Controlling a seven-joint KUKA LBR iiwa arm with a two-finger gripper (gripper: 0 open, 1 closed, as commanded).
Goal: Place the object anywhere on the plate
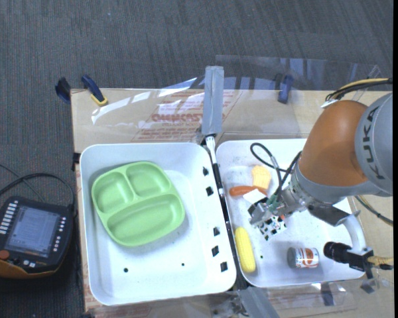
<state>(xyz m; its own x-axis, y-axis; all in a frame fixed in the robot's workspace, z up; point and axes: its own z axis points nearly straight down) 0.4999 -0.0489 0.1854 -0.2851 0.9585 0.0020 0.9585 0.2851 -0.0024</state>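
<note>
- Jaws of the gripper (268,222) hang low over the right bin (331,273), near its middle; they are dark and small in the view, so I cannot tell how they stand, and I see no object between them.
- Above them, the grey arm with its orange band (338,148) comes in from the right and covers the far right part of this bin.
- Four things lie in the right bin: an ear of yellow corn (245,249) beside the left wall, an orange carrot (242,191) just up-left of the gripper, a yellow-orange wedge-shaped piece (261,175) a little beyond the carrot, and a small can (302,257) on its side toward the near edge.
- None of them touches the gripper, as far as the view shows.
- A green plate (138,203) with three compartments sits in the left bin (159,277), in its far-left part, and nothing lies on it.
- Left of the surface (146,111), a handheld control pendant (28,234) with a screen lies on the dark floor (119,32).
</note>
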